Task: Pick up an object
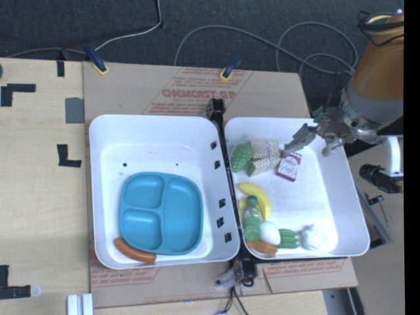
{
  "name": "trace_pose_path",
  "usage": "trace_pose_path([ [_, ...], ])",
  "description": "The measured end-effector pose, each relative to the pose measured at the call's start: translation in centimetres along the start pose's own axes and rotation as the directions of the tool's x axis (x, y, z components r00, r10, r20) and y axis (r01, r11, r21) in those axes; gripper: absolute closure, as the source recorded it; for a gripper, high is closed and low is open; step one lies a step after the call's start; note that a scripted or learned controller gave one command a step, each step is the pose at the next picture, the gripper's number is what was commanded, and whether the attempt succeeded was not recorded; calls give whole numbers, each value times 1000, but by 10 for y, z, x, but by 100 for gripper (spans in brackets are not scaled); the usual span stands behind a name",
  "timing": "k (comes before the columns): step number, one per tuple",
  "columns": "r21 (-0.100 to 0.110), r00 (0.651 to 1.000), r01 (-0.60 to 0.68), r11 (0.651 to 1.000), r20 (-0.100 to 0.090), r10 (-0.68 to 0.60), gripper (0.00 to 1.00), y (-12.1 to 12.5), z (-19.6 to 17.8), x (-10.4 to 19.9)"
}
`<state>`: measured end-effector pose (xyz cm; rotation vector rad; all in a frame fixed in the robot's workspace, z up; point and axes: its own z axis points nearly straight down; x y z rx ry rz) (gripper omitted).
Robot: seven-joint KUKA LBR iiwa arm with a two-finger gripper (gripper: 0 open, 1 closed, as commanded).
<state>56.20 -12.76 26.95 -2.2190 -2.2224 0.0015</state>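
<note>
The arm (379, 58) runs off the frame's right edge, the small pink packet (289, 167) carries print too fine to read, and the orange piece (264, 246) lies partly hidden beneath a white egg (270, 231).

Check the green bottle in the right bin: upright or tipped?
Tipped. The green bottle lies on its side on the floor of the right bin, beside the banana.

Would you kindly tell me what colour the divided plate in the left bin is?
Light blue; the divided plate shows clearly in the camera view.
</note>
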Motion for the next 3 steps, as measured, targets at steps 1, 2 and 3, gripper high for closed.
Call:
trace_pose_path([
  [1, 4, 1000, 0, 1000, -2, 0, 0, -25, 147, 27],
  [2, -4, 1000, -1, 1000, 0, 1, 0, -30, 183, 33],
  [3, -9, 1000, -2, 1000, 6, 2, 100, -29, 173, 31],
])
